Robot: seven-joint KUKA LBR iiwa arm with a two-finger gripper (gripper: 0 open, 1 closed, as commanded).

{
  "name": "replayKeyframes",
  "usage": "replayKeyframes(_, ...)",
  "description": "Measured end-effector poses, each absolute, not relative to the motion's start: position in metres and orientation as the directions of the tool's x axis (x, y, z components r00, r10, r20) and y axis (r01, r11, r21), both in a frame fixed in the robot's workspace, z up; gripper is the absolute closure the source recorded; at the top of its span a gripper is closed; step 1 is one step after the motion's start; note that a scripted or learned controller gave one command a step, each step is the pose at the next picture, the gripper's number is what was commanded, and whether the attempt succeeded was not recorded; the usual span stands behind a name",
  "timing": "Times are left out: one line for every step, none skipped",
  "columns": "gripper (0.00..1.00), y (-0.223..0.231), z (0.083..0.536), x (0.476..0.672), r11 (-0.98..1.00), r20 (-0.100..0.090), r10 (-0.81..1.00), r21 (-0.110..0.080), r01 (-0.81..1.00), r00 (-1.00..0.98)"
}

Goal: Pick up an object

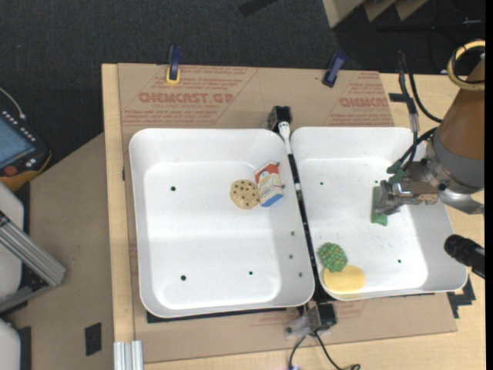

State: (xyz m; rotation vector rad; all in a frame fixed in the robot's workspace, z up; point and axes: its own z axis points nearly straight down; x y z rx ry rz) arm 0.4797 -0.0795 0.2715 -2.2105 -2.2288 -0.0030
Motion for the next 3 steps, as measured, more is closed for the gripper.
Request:
replayKeyframes(1.0, -0.138, 0.17, 0.476, -0.006, 0.0, 1.0, -0.01, 1.0, 0.006)
replayKeyframes(1.0, -0.137, 0.344, 0.481, 0.002, -0.005, 1.0, 0.02, 1.0, -0.002)
replayKeyframes(1.0, -0.097, 0.264, 0.479, 0.003, 0.003, 1.0, -0.007, 1.0, -0.003)
